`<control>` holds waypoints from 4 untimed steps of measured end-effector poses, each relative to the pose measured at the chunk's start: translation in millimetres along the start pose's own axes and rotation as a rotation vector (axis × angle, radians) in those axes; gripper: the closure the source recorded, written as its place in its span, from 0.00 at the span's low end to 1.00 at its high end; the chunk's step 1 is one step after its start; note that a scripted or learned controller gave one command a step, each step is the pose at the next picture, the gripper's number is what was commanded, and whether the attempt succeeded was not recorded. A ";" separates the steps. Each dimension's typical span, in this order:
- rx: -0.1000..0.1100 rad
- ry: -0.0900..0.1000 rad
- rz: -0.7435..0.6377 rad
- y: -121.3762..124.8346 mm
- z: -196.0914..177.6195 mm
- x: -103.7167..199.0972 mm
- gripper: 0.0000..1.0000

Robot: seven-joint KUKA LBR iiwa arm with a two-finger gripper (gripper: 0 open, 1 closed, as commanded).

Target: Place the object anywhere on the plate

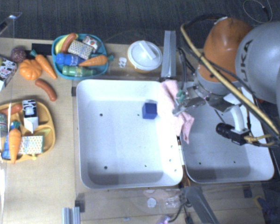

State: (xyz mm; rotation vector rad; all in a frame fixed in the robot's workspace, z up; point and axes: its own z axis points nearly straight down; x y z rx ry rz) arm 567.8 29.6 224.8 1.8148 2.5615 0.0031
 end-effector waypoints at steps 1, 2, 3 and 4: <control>-0.001 0.001 -0.402 13.7 7.6 44.3 1.00; -0.002 0.001 -0.804 34.0 -3.6 96.1 1.00; -0.005 -0.001 -1.205 47.5 -2.8 146.0 1.00; -0.005 -0.001 -1.204 47.4 -2.7 145.8 0.00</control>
